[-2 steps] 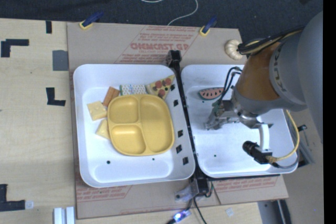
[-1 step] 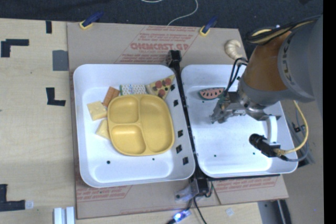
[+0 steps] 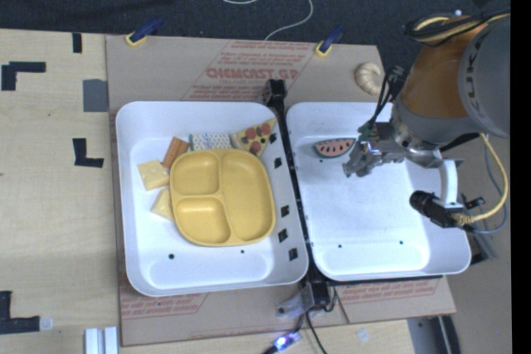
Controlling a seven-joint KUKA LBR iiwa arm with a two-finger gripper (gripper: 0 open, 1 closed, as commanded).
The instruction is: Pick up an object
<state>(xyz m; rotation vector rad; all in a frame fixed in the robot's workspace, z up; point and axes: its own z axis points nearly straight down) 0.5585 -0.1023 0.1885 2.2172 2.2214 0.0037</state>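
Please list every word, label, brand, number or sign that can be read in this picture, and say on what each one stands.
"CHEMCAST GP": red print on the brown cardboard sheet under the bins, partly blurred, so the reading is uncertain.
More red print on the same sheet, along its front edge: too small and blurred to read.
Letters on the grey arm: cut off, unreadable.

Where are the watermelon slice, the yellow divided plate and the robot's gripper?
watermelon slice (image 3: 333, 148), camera view, on its red flesh.
yellow divided plate (image 3: 222, 196), camera view, on its central divider.
gripper (image 3: 358, 166), camera view, at its fingertips.
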